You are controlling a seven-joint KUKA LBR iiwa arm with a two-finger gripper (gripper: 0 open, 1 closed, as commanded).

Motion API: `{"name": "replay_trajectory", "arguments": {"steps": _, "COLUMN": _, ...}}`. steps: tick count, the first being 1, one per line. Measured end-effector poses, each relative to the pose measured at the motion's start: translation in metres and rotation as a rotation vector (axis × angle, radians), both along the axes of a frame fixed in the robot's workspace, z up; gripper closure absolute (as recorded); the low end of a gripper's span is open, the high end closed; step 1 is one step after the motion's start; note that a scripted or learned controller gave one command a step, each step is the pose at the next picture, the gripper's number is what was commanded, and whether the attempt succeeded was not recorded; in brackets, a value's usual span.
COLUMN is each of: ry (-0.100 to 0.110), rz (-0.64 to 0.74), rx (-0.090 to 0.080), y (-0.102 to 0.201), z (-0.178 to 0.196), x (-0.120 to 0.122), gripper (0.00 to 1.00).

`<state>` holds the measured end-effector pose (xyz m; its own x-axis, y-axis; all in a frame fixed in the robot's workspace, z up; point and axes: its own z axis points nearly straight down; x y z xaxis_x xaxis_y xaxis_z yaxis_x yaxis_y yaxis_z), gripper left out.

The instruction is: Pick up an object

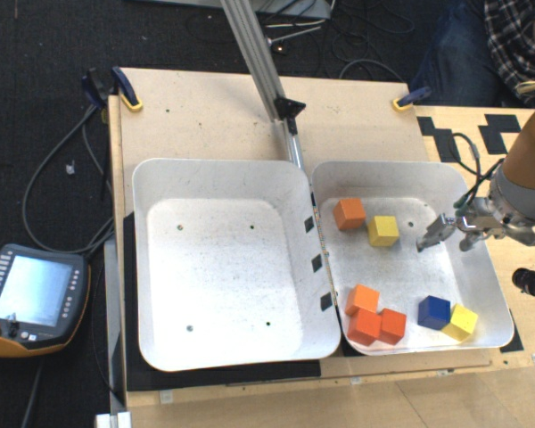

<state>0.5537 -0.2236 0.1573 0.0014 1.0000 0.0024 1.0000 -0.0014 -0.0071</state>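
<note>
Fingers (439,231) above right bin (481,266), yellow block (383,230) beside

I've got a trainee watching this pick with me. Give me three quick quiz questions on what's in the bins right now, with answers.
1. True or false: every block lies in the right bin.
2. How many yellow blocks are there?
3. Which block lies nearest the claw: A) blue block, B) upper yellow block, C) upper orange block?

Key: 1. True. 2. Two: the upper one and the lower yellow block. 3. B.
</note>
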Motion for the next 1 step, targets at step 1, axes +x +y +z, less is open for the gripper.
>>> {"name": "replay_trajectory", "arguments": {"steps": 1, "ry": -0.005, "rz": 0.0, "rx": -0.002, "y": 0.0045, "z": -0.0064, "x": -0.0203, "gripper": 0.0}}
